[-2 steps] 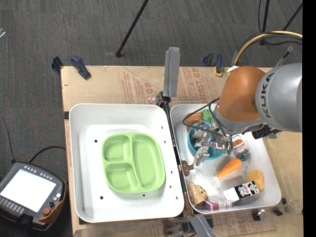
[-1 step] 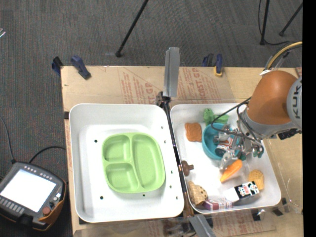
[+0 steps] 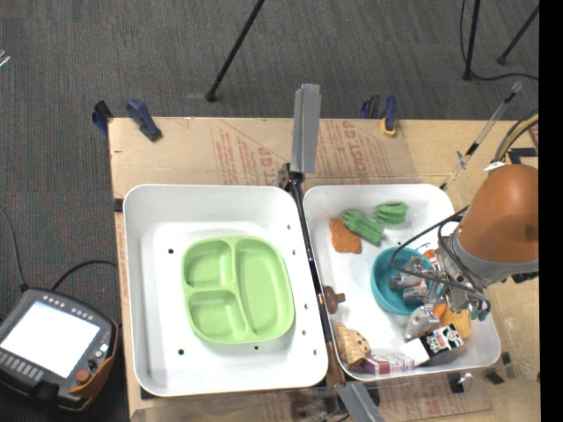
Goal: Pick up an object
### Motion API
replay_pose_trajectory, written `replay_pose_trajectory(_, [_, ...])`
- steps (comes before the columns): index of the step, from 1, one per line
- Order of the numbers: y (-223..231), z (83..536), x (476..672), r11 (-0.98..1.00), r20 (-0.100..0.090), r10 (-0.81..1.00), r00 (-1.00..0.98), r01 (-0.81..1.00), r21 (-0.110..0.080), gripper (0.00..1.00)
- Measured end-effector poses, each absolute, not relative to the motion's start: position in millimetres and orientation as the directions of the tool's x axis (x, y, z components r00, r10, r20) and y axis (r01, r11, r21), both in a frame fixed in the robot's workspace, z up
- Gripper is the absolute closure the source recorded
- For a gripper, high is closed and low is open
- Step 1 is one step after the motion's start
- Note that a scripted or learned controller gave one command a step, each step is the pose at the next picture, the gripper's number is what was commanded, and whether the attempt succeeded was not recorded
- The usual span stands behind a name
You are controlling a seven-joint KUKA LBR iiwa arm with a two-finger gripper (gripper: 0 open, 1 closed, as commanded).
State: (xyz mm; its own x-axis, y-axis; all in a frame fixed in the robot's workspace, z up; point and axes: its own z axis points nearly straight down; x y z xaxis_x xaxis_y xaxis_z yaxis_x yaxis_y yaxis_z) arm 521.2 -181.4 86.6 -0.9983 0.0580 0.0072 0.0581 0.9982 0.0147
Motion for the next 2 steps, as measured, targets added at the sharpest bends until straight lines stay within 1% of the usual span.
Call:
replay_pose_trajectory(1, [-132.8, 86.8, 522.1, 0.999, 0.001, -0.038, -0.999, -0.038, 0.003, 0.00])
replay_pose_trajectory(2, [-169.9, 88.1, 576.5, 0.997, -0.003, -0.071, -0.997, -0.071, 0.001, 0.00])
